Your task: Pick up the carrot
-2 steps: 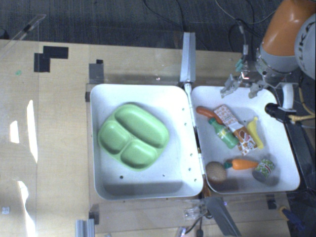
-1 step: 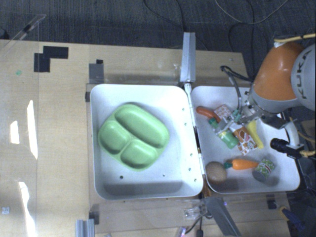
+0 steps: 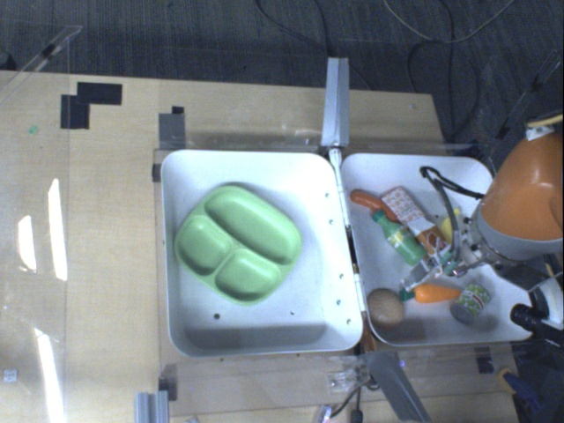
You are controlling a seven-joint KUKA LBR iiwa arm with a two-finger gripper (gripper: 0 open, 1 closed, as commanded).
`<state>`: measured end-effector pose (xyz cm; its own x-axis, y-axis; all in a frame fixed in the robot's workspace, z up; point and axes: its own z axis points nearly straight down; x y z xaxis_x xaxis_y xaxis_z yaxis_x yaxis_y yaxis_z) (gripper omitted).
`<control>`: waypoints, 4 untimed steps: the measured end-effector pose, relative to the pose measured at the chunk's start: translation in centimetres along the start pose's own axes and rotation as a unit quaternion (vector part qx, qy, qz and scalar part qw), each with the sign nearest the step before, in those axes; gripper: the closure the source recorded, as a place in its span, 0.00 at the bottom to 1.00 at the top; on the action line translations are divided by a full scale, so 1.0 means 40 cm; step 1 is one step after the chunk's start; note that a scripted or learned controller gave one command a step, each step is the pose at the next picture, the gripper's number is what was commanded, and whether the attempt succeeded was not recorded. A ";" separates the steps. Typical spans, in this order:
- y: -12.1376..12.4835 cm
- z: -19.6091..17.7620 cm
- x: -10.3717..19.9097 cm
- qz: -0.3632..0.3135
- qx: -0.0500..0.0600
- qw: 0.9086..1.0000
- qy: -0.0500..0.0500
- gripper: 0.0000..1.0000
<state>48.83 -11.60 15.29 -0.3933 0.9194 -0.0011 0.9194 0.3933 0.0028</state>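
Carrot [image 3: 435, 293] lies in right bin [image 3: 414, 333], near front wall, long axis approx. left-right, green end toward potato [image 3: 385, 307]. Pincer [image 3: 438, 269] hangs just above/behind carrot; grip state: cannot tell, w/ nothing visibly held. Next move: short descent

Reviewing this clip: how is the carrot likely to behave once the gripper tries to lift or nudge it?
The carrot looks like a smooth, tapered toy, so it is probably stiff and light. Its round body lies flat on the right bin floor, so a nudge may roll it. The gripper sits right above it, with the potato and small can close on either side, so it might bump them.
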 end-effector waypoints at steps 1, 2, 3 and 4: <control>0.051 -0.213 0.110 -0.054 -0.002 0.999 -0.001 0.00; 0.024 0.123 0.019 -0.095 -0.008 0.995 -0.006 0.00; 0.031 0.100 0.022 -0.096 -0.009 0.995 -0.005 1.00; -0.013 -0.096 -0.038 -0.157 -0.001 0.988 -0.002 1.00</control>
